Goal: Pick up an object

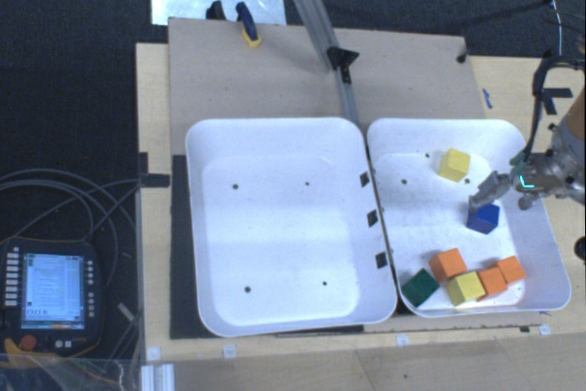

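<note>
Now the gripper (487,197) is reaching in from the right, hanging over the right bin (540,238). One grey finger (486,189) is angling down and to the left, its tip sitting right at the top edge of the blue block (483,218). Whether it is actually touching the block or hovering just above, I cannot tell. As for the jaws, I cannot tell how far apart they are standing: only that one finger is showing plainly, and nothing is visibly caught between them. A small teal light is glowing on the wrist behind it.

The blue block is lying on the floor of the right bin, toward its right side, apart from the other blocks. Up near the top of that bin a yellow block (453,164) is sitting alone. Along the bottom edge a cluster is crowding together: a green block (420,287) at the left, then an orange block (448,264) just above a second yellow block (466,287), and two more orange blocks (502,275) to the right.

The left bin (275,224) is lying beside it, the two rims meeting in the middle. Both are resting on the table (275,69), and a tablet (50,293) with a lit screen is sitting off to the far left.
</note>
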